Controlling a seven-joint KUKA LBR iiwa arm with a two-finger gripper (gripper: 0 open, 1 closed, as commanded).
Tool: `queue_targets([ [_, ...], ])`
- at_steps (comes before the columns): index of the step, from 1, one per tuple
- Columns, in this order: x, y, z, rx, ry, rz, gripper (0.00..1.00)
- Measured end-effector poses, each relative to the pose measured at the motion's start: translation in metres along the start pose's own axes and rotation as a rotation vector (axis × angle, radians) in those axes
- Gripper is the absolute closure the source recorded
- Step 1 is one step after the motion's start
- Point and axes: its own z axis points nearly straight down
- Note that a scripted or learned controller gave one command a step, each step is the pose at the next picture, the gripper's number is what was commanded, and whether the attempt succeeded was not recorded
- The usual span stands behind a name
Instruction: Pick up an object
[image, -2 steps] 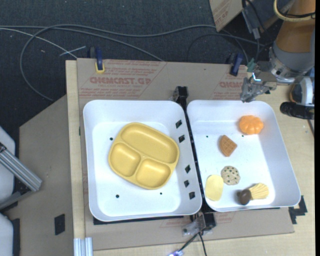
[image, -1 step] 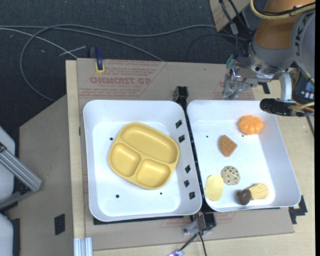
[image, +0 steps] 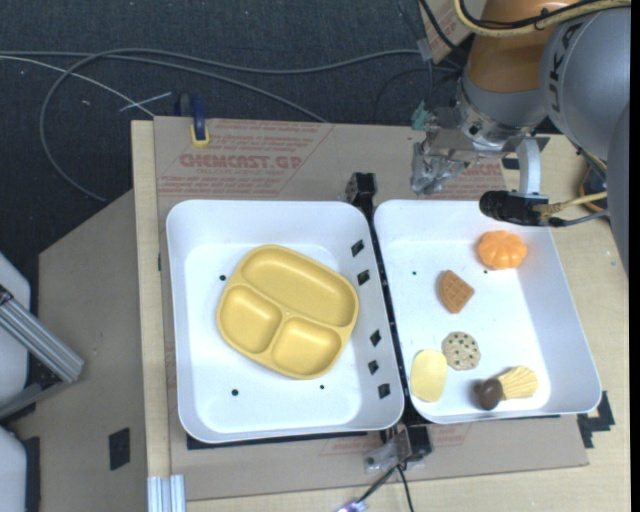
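Observation:
The right bin (image: 560, 320) holds several small food toys. An orange pumpkin-like piece (image: 500, 250) lies near its back right. A brown wedge (image: 455, 291) sits mid-bin, with a chocolate-chip cookie (image: 461, 350) below it. A pale yellow oval (image: 429, 375) and a yellow shell with a brown stub (image: 508, 385) lie along the front. My gripper (image: 435, 172) hangs over the cardboard just behind the right bin's back left corner, apart from all the toys, with nothing seen in it.
The left bin (image: 190, 300) carries a yellow divided plate (image: 288, 311). A black divider with clips (image: 372, 290) runs between the bins. A blue clamp (image: 199, 118) sits at the cardboard's back left. Cables trail across the dark floor behind.

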Motion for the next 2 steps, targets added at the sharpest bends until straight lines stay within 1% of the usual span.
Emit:
queue_targets([
  [1,0.058,-0.005,0.018,0.007,0.002,0.0,1.0],
  [2,0.102,-0.008,0.026,0.007,0.0,0.002,1.0],
])
